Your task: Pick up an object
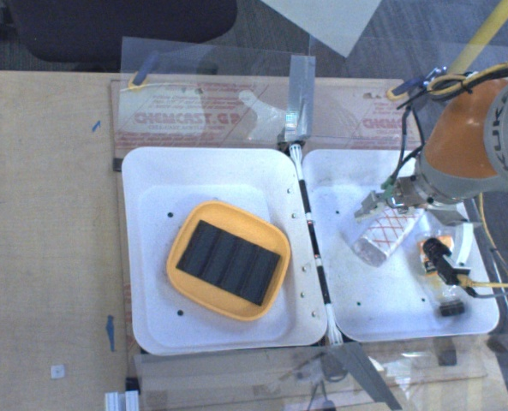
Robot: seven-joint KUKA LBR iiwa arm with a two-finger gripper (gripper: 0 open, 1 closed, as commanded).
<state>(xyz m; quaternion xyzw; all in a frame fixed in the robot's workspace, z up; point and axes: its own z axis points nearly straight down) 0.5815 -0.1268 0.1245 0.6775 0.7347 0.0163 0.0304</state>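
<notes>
My gripper point(392, 202) hangs low over the right bin point(348, 306), touching a clear, red-latticed cup point(382, 234) lying on its side, though whether it grips I cannot tell.

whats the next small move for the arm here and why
Probably a short, straight descent: the gripper hangs right over the clear red-checked packet in the right bin, with nothing visibly held. The yellow tray lies far off in the left bin.
</notes>
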